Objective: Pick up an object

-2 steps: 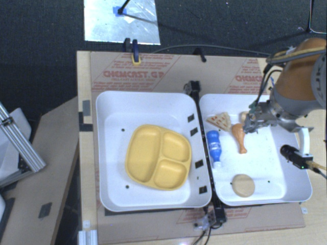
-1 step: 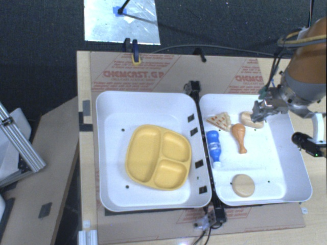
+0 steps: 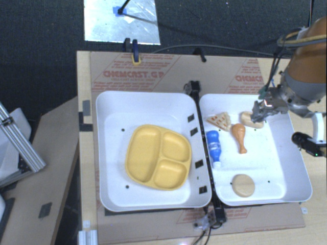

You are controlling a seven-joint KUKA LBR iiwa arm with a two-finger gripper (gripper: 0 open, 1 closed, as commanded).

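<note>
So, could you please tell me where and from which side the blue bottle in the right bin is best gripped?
Probably across its middle, from straight above. The blue bottle lies flat with its long axis running toward the camera, close beside the divider wall of the right bin. The gripper would likely do best closing across the narrow width; the wall side leaves little room, so placement needs care.

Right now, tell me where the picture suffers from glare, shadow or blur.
Camera view: the shiny sheet beyond the bench glares brightly; the white bins look evenly lit, with soft shadows under the yellow tray; the pincer and arm at the right look slightly blurred; the background is dark.
</note>
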